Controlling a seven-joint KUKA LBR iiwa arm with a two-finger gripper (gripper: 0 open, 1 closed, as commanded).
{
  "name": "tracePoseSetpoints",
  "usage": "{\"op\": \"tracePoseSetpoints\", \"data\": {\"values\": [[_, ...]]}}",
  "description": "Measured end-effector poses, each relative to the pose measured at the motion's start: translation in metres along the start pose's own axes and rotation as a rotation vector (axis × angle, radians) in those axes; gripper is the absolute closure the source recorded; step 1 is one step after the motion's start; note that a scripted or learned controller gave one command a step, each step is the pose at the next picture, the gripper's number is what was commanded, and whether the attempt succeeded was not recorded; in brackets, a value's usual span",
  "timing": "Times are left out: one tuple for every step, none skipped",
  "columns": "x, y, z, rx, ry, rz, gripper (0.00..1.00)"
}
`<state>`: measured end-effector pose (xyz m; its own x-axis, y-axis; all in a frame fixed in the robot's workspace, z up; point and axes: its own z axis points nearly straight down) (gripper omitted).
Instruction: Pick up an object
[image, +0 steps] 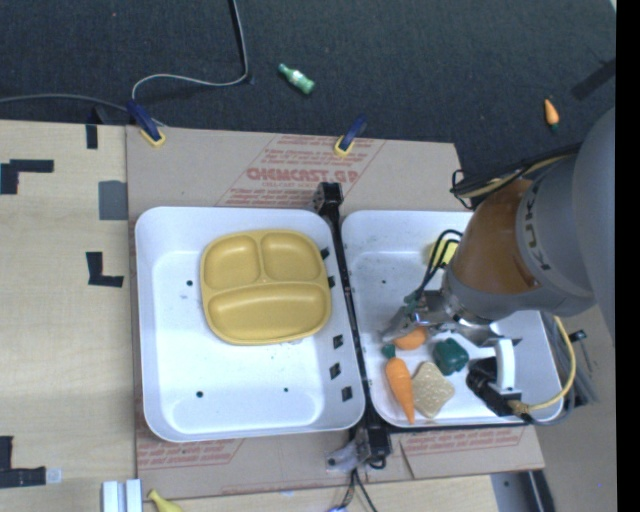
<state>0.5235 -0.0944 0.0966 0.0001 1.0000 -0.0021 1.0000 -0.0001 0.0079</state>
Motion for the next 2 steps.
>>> {"op": "tracePoseSetpoints", "data": {"values": [[0.032, -0.039, -0.088, 0.010, 0.003, -0.001, 1.00], [0.060, -0.038, -0.145, 0.008, 0.002, -0.002, 1.00]]}}
